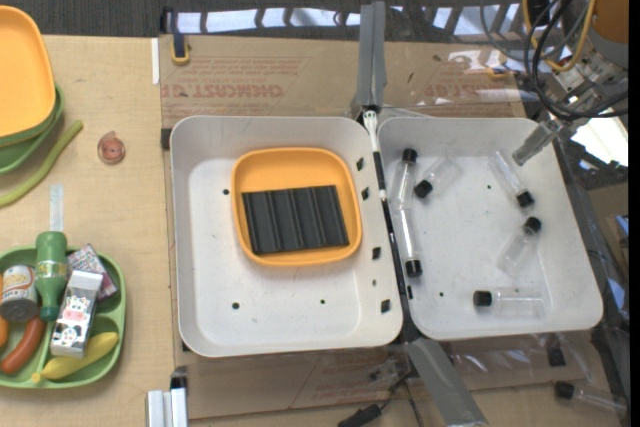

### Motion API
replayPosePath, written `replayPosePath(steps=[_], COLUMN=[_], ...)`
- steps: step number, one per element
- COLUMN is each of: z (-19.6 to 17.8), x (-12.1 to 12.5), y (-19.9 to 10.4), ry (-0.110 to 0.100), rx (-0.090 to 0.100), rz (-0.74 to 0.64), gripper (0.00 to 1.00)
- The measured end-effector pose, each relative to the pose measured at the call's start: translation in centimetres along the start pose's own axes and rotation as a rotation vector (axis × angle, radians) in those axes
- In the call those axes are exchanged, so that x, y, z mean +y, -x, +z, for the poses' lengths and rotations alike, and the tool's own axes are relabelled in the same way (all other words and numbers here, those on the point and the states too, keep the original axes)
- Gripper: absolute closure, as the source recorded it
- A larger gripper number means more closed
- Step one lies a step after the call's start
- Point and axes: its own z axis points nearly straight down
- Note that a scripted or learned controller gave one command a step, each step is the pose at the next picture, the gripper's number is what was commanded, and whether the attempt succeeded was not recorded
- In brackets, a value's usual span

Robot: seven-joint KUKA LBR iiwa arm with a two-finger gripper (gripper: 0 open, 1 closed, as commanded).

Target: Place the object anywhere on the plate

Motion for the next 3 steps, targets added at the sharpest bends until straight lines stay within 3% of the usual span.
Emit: replayPosePath(steps=[1,2,3], z=[3.8,3.9,-13.7], x=[0.2,0.0,0.8], y=[-0.4,-0.2,-1.9], ry=[0.001,0.000,-0.002], rx=[0.000,0.003,0.002], rz=[-0.231,-0.652,-0.931], gripper=[0.00,0.00,0.00])
